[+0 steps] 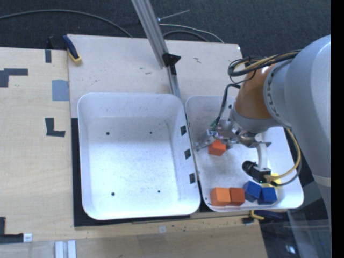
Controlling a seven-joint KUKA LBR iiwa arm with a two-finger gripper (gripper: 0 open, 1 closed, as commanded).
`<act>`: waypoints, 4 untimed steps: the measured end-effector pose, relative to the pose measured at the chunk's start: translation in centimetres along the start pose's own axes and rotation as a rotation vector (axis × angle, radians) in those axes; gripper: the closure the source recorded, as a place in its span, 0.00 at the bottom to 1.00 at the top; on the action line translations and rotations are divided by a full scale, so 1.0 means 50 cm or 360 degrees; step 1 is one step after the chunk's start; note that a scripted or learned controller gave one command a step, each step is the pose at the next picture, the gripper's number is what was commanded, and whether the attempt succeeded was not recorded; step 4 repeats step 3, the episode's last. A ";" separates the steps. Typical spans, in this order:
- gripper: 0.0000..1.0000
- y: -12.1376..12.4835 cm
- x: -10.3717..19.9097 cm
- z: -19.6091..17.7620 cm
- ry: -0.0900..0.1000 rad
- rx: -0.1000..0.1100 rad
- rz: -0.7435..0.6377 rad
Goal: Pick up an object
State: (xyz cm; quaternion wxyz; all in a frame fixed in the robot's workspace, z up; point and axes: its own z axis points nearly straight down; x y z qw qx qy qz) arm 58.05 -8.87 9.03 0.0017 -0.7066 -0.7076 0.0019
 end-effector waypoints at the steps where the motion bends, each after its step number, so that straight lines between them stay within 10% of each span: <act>1: 1.00 0.000 -0.001 -0.021 0.0001 -0.0001 -0.0001; 2: 1.00 0.035 0.103 -0.211 0.0002 -0.0015 -0.0006; 3: 1.00 0.000 0.244 -0.202 0.0004 -0.0002 -0.0011; 4: 1.00 0.000 0.244 -0.202 0.0004 -0.0002 -0.0011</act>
